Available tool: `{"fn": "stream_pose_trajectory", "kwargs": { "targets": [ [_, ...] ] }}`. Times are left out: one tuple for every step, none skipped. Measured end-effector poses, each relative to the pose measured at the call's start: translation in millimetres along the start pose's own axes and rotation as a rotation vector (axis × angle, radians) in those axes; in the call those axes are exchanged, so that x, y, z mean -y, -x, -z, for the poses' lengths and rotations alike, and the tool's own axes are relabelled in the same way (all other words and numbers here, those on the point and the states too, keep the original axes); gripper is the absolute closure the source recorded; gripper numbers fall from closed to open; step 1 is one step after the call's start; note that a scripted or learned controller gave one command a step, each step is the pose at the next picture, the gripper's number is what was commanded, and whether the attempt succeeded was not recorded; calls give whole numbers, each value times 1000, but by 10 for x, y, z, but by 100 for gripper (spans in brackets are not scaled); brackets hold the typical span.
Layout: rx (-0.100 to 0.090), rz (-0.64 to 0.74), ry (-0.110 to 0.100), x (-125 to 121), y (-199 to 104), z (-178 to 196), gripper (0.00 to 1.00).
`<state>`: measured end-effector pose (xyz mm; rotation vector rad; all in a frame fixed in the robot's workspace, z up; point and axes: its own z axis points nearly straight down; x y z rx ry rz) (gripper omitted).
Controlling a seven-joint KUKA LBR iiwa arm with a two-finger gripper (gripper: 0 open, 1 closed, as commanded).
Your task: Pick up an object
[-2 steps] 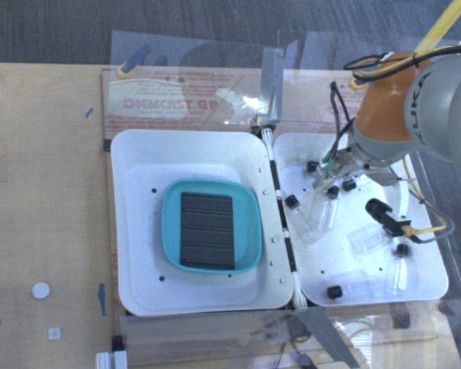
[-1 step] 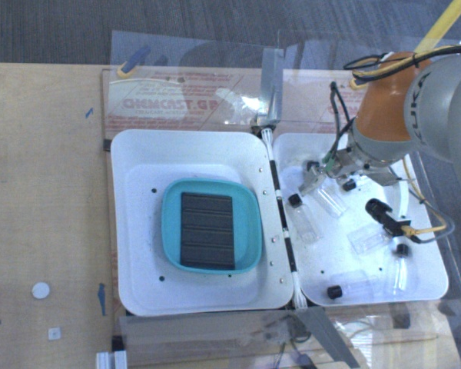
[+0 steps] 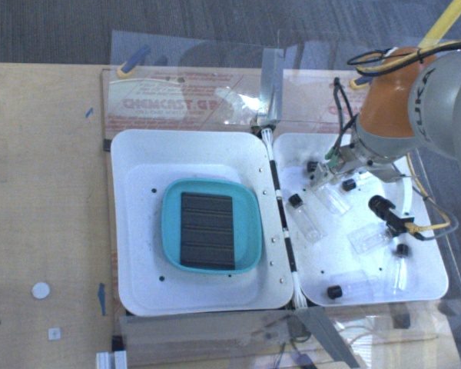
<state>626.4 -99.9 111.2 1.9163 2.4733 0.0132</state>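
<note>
My gripper (image 3: 329, 167) hangs low over the far part of the right bin (image 3: 430, 283), under the grey wrist with its orange band. Several small clear tubes with black caps lie scattered in that bin: one (image 3: 306, 220) near the left wall, one (image 3: 366, 239) in the middle, one (image 3: 399, 274) at the right. A loose black cap (image 3: 334, 291) sits near the front. A clear tube (image 3: 335, 198) lies just in front of the gripper. I see nothing held.
The left bin (image 3: 131, 206) holds a teal square dish (image 3: 171, 206) with a dark grey ribbed block (image 3: 207, 230) lying in it. A ridge (image 3: 280, 214) divides the two bins. A clear plastic sheet (image 3: 184, 102) lies behind them.
</note>
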Motion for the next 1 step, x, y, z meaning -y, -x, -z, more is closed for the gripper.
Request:
{"fn": "stream_pose_trajectory", "kwargs": {
  "targets": [
    [-2, -156, -13, -489, -234, 1070, 100]
  ]
}}
